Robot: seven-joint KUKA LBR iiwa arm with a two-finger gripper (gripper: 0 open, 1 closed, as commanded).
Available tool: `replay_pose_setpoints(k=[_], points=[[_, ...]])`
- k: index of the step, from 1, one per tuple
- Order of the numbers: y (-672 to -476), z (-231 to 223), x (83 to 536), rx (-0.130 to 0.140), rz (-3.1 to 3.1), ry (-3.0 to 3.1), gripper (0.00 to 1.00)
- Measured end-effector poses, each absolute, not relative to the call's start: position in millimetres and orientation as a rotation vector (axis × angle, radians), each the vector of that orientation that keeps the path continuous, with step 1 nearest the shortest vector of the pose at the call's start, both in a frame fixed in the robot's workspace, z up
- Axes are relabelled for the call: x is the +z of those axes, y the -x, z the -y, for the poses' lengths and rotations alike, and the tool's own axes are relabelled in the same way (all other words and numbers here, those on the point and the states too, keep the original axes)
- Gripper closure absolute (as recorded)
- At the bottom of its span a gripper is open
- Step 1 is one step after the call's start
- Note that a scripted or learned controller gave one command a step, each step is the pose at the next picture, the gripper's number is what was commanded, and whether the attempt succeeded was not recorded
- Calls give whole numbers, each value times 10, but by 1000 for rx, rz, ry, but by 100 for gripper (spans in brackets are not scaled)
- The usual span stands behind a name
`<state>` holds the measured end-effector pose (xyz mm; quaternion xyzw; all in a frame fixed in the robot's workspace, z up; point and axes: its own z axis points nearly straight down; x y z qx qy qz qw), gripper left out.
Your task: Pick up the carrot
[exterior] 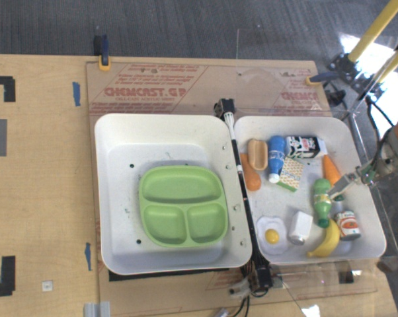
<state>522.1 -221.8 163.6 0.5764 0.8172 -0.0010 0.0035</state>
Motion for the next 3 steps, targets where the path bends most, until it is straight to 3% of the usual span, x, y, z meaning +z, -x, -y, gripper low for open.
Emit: replay_pose_setpoints(k=[1, 2, 3], points=[[-5725, 2156, 960, 19, -2446, -1973, 0], [-5718, 2206, 1060, 7, -2438, -1970, 100], [-6156, 1776, 1647, 8, -2502, -1883, 100]])
